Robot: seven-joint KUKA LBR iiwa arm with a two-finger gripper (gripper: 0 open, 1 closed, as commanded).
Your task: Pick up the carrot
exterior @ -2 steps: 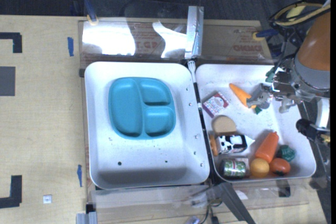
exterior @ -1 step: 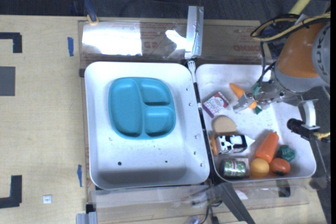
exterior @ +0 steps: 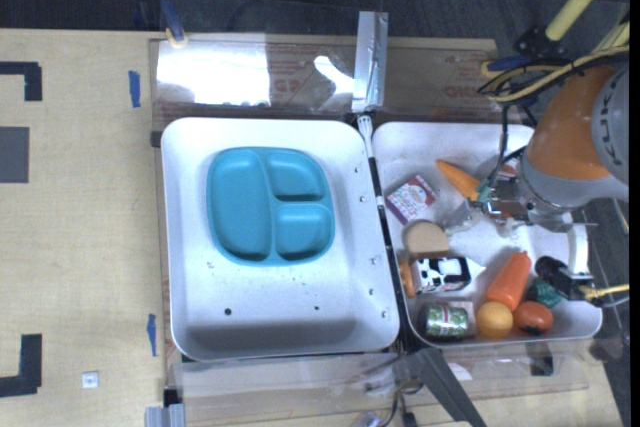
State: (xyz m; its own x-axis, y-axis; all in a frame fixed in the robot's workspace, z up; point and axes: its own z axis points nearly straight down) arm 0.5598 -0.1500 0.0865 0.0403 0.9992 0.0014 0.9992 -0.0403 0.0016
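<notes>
Carrot (exterior: 508,279): lies in the right bin (exterior: 425,143) toward its near right corner, long axis tilted, upper end toward the arm and lower end beside a yellow fruit (exterior: 494,318) and a tomato (exterior: 533,316). Gripper (exterior: 497,202) hangs above it near an orange wedge (exterior: 458,177), possibly touching; grip state cannot be told. Left bin (exterior: 200,315) holds a blue divided plate (exterior: 270,204).

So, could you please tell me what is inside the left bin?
A blue divided plate lies in the left bin, its compartments bare. Whatever is under the plate is covered.
</notes>
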